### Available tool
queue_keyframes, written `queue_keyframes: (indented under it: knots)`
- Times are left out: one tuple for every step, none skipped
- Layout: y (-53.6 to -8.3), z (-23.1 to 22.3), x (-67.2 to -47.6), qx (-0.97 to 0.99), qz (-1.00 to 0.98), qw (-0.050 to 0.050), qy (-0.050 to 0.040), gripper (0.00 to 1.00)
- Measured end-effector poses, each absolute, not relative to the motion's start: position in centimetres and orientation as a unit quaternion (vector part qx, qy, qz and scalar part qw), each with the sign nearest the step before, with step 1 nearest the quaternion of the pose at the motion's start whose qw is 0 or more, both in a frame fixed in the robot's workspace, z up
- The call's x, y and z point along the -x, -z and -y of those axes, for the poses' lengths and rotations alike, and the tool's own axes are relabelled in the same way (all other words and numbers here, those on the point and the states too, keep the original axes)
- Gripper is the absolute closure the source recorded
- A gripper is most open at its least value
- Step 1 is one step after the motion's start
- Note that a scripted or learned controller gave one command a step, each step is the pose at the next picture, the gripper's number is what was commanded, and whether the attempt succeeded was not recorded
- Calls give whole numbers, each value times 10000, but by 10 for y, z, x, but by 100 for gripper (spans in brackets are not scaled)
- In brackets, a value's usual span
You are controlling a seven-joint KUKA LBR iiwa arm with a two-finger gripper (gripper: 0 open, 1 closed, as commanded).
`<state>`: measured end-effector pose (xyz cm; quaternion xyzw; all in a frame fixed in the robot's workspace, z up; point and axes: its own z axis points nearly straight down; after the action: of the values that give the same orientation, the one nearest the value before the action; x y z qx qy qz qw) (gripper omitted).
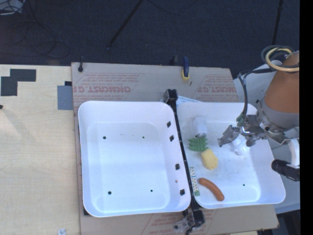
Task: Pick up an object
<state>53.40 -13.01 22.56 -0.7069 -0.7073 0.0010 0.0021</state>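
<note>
Two shallow white bins sit side by side on a sheet of cardboard (pixel 146 84) in the middle of the frame. The left bin (pixel 128 160) takes up the centre, and the right bin (pixel 254 190) lies toward the right side, the two touching along a dark divider strip. The arm (pixel 283 89), grey with a broad orange section, comes in from the right edge of the frame and hangs over the upper right part of the right bin. Its gripper (pixel 237 137) is low over that bin's floor, with a small white object (pixel 239 146) just beside or under its tips; whether the tool is apart, together or clamped on anything cannot be told from this angle. Left of the gripper, near the divider, lie a pale white object (pixel 199 125), a small green spiky toy (pixel 198 144) just below it, and a yellow corn cob (pixel 209 158) touching or nearly touching the green toy's lower right. Farther down, toward the bottom of the right bin, an orange-red sausage (pixel 211 188) lies at a slant, well apart from the gripper. A blue and yellow clamp (pixel 185 68) grips the cardboard's upper edge.
</note>
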Motion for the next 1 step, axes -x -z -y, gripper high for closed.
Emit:
queue_keyframes:
  knots:
    - [-97, 87, -542, 7072, 7070, 15, -15, 0]
